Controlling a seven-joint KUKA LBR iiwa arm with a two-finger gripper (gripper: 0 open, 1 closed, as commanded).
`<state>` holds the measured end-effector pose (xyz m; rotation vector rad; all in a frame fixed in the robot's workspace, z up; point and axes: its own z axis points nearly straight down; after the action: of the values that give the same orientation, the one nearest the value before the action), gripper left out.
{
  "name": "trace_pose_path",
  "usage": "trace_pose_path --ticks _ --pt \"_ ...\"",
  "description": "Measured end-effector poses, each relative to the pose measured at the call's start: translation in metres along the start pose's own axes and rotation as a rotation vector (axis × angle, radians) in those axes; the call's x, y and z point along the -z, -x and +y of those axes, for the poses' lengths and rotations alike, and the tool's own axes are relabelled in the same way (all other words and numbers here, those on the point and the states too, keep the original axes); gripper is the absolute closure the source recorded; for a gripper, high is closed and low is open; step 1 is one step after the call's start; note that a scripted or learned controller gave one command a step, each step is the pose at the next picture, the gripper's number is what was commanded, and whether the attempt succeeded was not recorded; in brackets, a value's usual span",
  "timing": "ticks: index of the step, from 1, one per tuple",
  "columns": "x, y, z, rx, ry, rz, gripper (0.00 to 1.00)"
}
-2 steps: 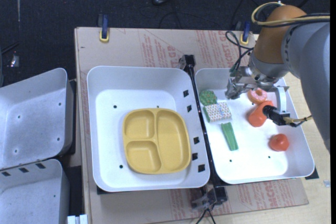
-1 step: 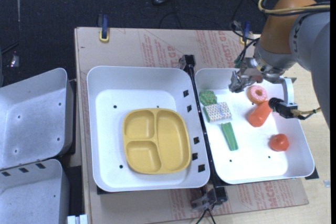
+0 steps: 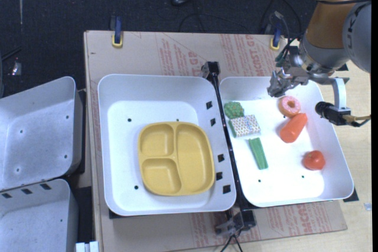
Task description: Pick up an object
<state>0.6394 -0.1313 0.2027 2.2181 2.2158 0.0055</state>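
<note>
The right bin (image 3: 331,186) holds several toy foods: a pink donut (image 3: 290,106), an orange carrot (image 3: 293,127), a red tomato (image 3: 313,160), a green stick (image 3: 258,153), a checkered block (image 3: 244,126) and a green broccoli piece (image 3: 234,109). My gripper (image 3: 279,88) hangs over the far edge of the right bin, just up and left of the donut. Nothing shows between its fingers.
The left bin (image 3: 118,127) holds a yellow divided plate (image 3: 176,157). A black divider clip (image 3: 211,69) stands between the bins at the far side. Two clamps (image 3: 117,38) hold the cardboard base at its far edge. White bins lie off the bench at left.
</note>
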Motion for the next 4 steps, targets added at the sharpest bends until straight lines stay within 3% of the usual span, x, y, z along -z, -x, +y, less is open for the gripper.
trace_pose_path --ticks 1,2,4 --pt "0.052 0.0 0.002 0.003 0.001 0.0 1.0" --pt "0.049 -0.058 -0.015 0.008 -0.008 0.004 1.0" --pt "0.054 -0.164 -0.02 0.009 -0.008 0.004 1.0"
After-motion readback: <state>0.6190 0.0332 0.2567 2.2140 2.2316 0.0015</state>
